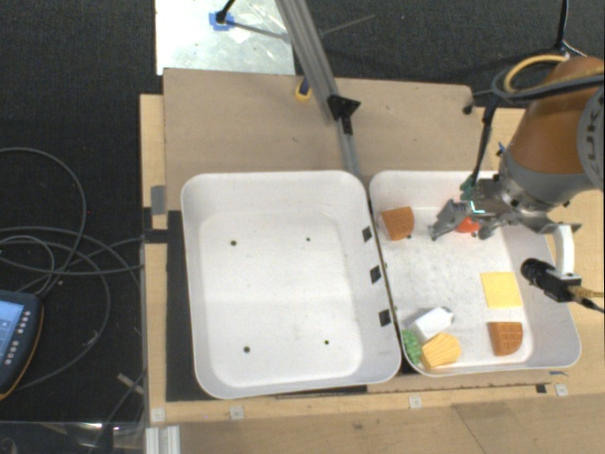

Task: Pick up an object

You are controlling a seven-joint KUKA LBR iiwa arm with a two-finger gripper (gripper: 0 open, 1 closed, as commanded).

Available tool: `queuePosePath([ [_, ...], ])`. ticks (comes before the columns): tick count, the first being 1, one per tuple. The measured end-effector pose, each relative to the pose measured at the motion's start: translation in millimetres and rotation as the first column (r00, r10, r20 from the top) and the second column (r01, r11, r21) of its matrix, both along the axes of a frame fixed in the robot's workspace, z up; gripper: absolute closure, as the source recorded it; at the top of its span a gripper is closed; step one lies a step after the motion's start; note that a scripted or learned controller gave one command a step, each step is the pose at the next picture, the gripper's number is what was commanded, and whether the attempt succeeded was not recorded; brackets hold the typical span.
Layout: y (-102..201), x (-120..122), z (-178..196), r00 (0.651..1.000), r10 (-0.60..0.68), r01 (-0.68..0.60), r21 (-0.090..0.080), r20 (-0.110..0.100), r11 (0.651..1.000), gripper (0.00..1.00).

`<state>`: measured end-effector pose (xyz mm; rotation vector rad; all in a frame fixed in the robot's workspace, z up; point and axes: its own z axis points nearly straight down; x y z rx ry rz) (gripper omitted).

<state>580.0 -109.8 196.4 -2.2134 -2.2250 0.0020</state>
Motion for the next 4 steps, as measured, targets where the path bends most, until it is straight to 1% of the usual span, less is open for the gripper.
queuePosePath([
  [1, -0.3, 0.9, 2.3, 1.0, -0.002, 0.002, -0.001, 0.004, 1.0, 0.0],
  [2, 5.0, -8.5, -50.3, 1.0, -0.004, 0.004, 0.0, -0.001, 1.0, 0.0],
  [3, 5.5, -9.2, -102.7, 1.0, -0.005, 0.005, 0.0, -0.001, 1.0, 0.0],
  [4, 4.9, -7.7, -89.1, 1.0, -0.005, 0.005, -0.001, 0.005, 1.0, 1.0],
])
